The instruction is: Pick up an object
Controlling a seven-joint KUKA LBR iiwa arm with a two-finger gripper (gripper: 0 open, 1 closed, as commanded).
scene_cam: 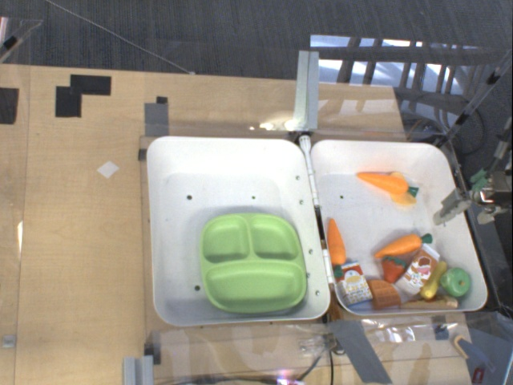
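two shallow white bins sit side by side on a wooden bench. the left bin (172,215) holds a green divided plate (252,261) in its near half. the right bin (361,207) holds toy food: an orange carrot (386,184) lying alone toward the far side, and – crowded along the near edge – a second carrot (336,243), a third carrot (399,245), small cartons (353,284), a banana (434,281) and a green apple (456,281). the gripper (454,207) (partly cut off at the right edge) hangs over the right bin's right rim – whether its jaws are parted or closed cannot be told.
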